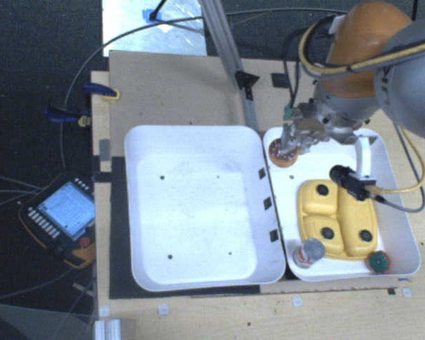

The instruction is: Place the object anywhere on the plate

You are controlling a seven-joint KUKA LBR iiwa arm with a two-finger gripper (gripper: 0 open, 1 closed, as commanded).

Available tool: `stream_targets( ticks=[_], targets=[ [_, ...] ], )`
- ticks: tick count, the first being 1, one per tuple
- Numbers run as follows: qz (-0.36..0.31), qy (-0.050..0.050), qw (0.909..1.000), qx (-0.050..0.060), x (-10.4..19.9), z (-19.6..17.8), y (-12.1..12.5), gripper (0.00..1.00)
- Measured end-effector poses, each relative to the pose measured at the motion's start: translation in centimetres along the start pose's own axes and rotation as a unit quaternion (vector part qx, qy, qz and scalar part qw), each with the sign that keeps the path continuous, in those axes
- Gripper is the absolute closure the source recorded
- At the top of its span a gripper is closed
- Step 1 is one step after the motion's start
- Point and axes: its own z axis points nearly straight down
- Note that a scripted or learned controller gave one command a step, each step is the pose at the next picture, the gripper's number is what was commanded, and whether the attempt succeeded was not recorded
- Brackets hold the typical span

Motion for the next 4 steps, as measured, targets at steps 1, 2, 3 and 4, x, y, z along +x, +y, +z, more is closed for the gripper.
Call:
stream_targets(
  ticks=[1,2,3,4],
  targets=[
    [0.000,0.000,1.0000,0.000,5.0,-0.3,-1.3,1.00],
    [-0.001,0.000,1.0000,0.001,10.5,0.4,-4.0,1.00],
    [0.000,0.000,1.0000,0.001,15.3,0.8,-6.2,1.00],
    [0.001,-0.001,1.0000,0.002,18.1,3.4,-6.9,1.00]
  ],
)
